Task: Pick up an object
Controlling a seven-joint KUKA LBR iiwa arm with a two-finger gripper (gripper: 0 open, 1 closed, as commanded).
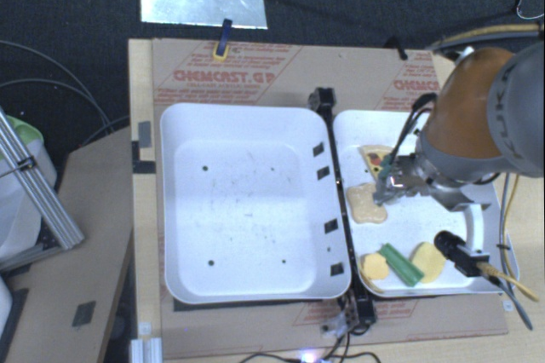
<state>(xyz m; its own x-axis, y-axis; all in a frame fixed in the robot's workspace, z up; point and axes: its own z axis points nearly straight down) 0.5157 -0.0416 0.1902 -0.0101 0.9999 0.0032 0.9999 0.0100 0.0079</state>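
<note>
Presently hovering with claw (385, 187) at upper right edge of beige slab (364, 209); spread or pressed together, cannot tell. Lying near slab, camera-side: green stick (401, 264).

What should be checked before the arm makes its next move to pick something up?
1. Gripper is over the right bin: ok.
2. A target lies near the gripper: ok, the beige flat piece is right beside it.
3. Gripper is already carrying something: cannot tell.
4. Green block is clear of neighbours: not ok, a small yellow piece and a larger yellow piece crowd its two sides.
</note>
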